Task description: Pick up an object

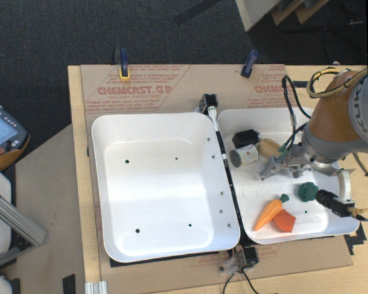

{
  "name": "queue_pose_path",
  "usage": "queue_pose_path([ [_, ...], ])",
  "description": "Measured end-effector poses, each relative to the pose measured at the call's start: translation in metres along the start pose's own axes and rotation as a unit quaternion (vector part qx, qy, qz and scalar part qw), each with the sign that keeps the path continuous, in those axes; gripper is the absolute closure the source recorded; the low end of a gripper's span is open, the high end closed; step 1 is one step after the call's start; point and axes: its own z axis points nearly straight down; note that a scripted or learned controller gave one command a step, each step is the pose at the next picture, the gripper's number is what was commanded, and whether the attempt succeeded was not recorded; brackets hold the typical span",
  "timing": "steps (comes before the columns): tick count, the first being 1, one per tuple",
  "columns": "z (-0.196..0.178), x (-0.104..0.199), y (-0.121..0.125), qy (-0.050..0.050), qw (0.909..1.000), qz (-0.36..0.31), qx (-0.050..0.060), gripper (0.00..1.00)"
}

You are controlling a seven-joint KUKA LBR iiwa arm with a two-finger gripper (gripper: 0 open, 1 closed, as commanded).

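bins (153,129): 2 | carrot (268,212): 1 | red block (285,221): 1 | green lump (307,191): 1

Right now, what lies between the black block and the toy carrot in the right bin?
In the camera view, a small grey-white cylinder sits just below the black block; from there down to the toy carrot, bare white bin floor.

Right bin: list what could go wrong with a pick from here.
1. The things in the right bin lie crowded: the carrot touches the orange block, so closing on one may drag the other.
2. The gripper sits low beside the tan piece and grey cylinder; it may nudge them away.
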Motion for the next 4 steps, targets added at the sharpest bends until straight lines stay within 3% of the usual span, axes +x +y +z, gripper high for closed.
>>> queue_pose_path([
  [1,-0.138,0.002,0.011,-0.005,0.9999,-0.001,-0.015,0.0],
  [2,-0.03,0.043,-0.004,-0.001,1.0,-0.001,-0.001,0.0],
  [3,-0.047,0.04,-0.001,-0.004,1.0,0.0,-0.008,1.0],
  [4,-0.093,0.142,-0.012,-0.001,0.9999,-0.005,-0.01,1.0],
])
